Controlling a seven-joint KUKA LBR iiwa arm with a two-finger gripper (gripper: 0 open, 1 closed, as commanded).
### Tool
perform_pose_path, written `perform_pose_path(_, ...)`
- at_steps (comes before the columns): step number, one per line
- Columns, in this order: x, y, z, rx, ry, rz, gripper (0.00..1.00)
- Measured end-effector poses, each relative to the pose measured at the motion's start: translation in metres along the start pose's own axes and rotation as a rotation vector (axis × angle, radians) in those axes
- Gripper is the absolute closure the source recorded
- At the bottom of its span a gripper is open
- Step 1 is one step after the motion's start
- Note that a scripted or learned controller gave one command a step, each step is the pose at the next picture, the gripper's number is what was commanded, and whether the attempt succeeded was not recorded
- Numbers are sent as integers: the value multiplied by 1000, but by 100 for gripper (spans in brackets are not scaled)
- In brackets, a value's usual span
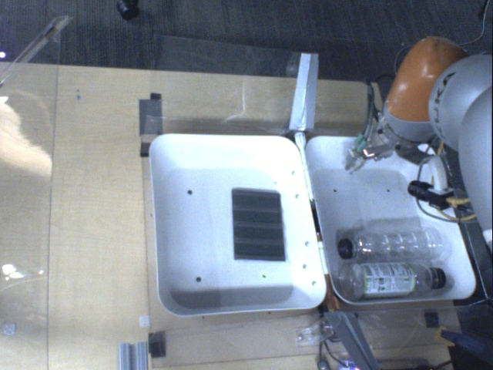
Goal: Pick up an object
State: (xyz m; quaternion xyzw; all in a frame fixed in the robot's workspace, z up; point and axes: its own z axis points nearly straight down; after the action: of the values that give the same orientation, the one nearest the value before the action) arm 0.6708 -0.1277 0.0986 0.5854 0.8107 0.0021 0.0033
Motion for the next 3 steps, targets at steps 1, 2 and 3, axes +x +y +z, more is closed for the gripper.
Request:
perform_pose_path(1, 4, 0, 2, 9, 10, -3, 0)
perform_pose_path(2, 12, -98, -10, 1, 1, -93, 0)
perform_pose_path(3, 12, -98, -10, 1, 1, -93, 0)
